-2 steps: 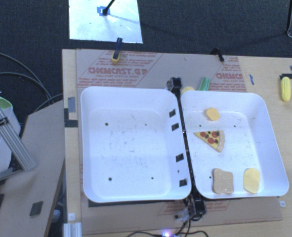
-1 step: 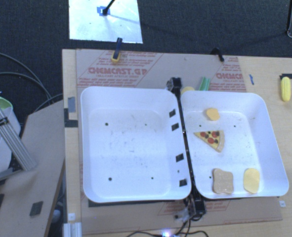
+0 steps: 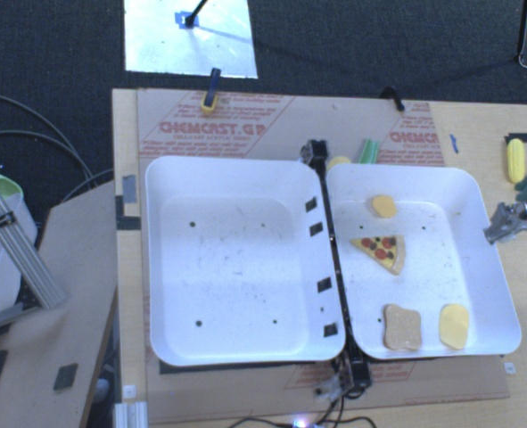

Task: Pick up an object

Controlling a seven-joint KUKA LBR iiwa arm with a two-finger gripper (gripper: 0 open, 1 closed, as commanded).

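While the gripper (image 3: 510,224) hung at the right bin's (image 3: 486,199) edge, its grip impossible to judge, pizza (image 3: 381,251), toast (image 3: 402,326) and two yellow pieces (image 3: 454,325) lay inside that bin.

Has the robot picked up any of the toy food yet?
Not yet. The gripper sits at the right bin's right edge with nothing visibly between its fingers. All four foods lie in that bin: the pizza slice, the toast, the yellow piece beside it, and the small yellow round. Reaching in, grabbing one and lifting it are left.
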